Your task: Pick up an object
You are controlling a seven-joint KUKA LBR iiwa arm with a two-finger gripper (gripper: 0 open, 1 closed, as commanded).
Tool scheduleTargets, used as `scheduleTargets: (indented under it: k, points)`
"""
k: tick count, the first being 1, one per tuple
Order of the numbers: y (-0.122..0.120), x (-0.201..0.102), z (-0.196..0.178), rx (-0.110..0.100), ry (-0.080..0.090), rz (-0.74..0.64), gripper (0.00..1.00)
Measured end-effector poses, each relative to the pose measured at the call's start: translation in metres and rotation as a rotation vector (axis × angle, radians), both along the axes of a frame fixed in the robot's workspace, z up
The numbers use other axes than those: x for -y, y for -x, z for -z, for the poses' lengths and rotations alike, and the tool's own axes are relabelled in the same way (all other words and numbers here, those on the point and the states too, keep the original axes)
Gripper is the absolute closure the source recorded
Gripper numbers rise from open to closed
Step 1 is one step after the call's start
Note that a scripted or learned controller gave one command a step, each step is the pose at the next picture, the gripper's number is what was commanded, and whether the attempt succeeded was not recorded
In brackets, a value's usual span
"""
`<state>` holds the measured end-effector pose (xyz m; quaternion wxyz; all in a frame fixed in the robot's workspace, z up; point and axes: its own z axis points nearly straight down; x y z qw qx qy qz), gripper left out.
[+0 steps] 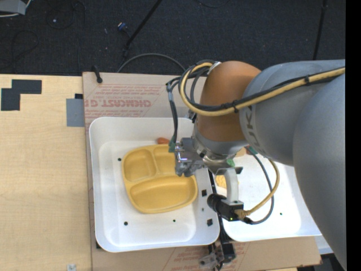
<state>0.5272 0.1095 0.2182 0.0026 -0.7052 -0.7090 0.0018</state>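
Observation:
A yellow divided plate [155,182] lies in the left white bin [113,208], tilted a little, with its large compartment toward the front. My gripper [184,164] hangs under the orange wrist band, right at the plate's right rim near the wall between the bins. The wrist hides how it meets the plate. A small orange-red object [162,140] peeks out just behind the plate's far edge.
The right white bin [282,219] is mostly covered by the grey arm; a small yellow-orange piece [221,180] shows in it beside a cable. Cardboard [124,100] lies under the bins, and the wooden bench [39,168] spreads to the left.

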Motion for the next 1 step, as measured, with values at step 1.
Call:
scheduleTargets:
  k: [1]
  points:
    - [-0.0003,0.0023,-0.0004,0.001,0.002,0.004,0.0]
